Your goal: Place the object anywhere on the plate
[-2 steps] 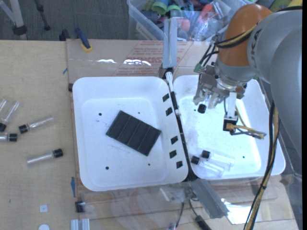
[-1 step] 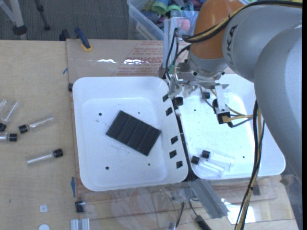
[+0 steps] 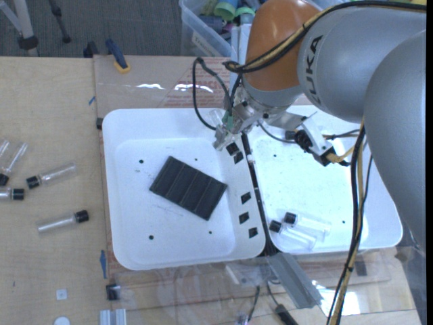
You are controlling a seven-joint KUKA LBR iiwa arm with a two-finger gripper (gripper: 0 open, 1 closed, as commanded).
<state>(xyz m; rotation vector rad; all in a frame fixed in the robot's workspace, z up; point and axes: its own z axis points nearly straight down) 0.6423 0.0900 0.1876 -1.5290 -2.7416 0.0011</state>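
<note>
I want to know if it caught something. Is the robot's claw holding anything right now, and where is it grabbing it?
It cannot be told. The gripper hangs above the ridge between the two bins, with no visible object in it.

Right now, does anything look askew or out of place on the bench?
Yes. The dark plate lies skewed in the left bin. Several clear vials lie scattered on the bench left of the bins, and two lie in the right bin.

A black ribbed plate (image 3: 188, 187) lies in a white bin (image 3: 128, 202); the vials (image 3: 298, 225) look clear with black caps.
</note>
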